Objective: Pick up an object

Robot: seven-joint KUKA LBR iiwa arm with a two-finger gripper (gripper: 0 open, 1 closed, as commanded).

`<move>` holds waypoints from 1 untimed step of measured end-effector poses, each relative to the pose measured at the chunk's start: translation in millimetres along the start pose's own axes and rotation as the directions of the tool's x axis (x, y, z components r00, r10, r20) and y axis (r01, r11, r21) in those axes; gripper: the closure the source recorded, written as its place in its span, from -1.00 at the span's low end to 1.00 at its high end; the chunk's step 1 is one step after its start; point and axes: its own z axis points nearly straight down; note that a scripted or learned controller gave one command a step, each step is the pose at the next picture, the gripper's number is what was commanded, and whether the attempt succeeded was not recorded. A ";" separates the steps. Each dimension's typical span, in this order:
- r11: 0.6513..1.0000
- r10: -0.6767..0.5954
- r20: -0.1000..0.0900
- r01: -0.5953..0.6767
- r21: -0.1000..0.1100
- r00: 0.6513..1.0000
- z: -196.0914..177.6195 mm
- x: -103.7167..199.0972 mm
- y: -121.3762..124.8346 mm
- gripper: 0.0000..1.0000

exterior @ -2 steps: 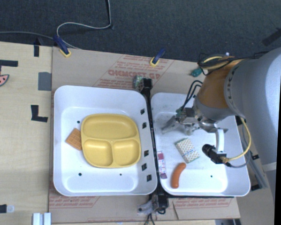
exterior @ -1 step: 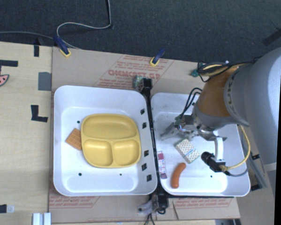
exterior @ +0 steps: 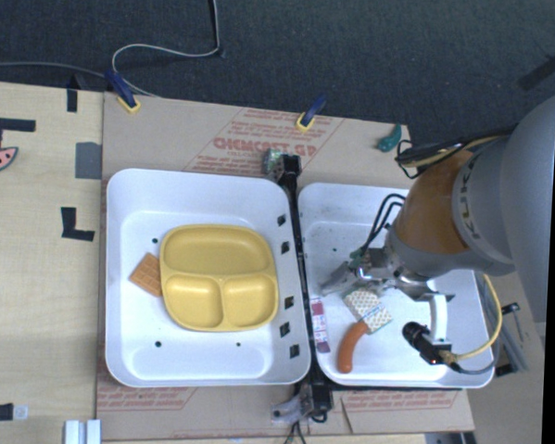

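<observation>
at the near edge, a black clamp (exterior: 302, 405) is gripping the seam between the two bins, with cardboard (exterior: 157, 396) showing under them. in the right bin (exterior: 333, 219), an orange sausage (exterior: 349, 346) is lying by the near wall, and a strip packet (exterior: 319, 324) with red print too small to read is sitting along the divider. just beyond the sausage, a white patterned packet (exterior: 373, 311) is lying directly under the end effector (exterior: 367, 279); its fingers are hidden by the wrist, so i cannot tell how far open it is or whether it is gripping anything. the arm (exterior: 482, 209) is covering much of that bin's right side. in the left bin (exterior: 127, 255), a yellow tray (exterior: 221, 277) with three sections is overlapping a tan cracker (exterior: 146, 274). farther back, red lettering on the cardboard is reading partly as "chemgest", the rest blurred. two yellow-and-blue clips (exterior: 125, 91) are pinning the cardboard's far edge, and a cable (exterior: 166, 49) is trailing over dark carpet.
</observation>
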 end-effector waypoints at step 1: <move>1.000 0.001 0.001 -0.001 -0.001 1.000 -9.6 -0.8 0.3 1.00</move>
